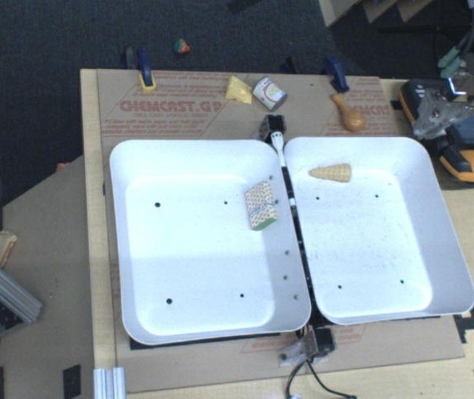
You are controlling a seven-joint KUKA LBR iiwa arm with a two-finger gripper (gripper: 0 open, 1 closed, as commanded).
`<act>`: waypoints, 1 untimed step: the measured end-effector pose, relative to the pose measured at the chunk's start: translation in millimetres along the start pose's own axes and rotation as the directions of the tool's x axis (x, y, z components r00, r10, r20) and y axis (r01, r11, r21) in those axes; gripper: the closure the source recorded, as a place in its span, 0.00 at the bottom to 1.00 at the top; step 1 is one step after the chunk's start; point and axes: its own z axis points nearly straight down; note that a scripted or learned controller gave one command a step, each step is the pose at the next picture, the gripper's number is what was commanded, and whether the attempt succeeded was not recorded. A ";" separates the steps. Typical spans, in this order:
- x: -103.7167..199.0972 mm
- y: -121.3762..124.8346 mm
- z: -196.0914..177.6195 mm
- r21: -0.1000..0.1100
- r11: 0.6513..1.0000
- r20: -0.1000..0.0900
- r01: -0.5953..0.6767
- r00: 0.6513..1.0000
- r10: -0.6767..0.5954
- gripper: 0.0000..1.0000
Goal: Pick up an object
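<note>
Two shallow white bins sit side by side on the bench. In the left bin (pixel 137 223), a small patterned packet (pixel 260 204) lies near the right wall, close to the divide. In the right bin (pixel 436 223), a tan cone-shaped piece (pixel 331 172) rests near the top edge. Both lie flat and apart, easy to reach from above. The packet looks the likelier target. I cannot tell the tool's state.

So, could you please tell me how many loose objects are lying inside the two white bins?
2: a patterned packet near the left bin's right wall, and a cone at the right bin's back.
</note>
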 end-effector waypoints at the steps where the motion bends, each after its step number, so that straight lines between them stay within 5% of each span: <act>1: -61.5 -73.9 56.2 0.022 1.000 -0.002 -0.017 1.000 0.017 1.00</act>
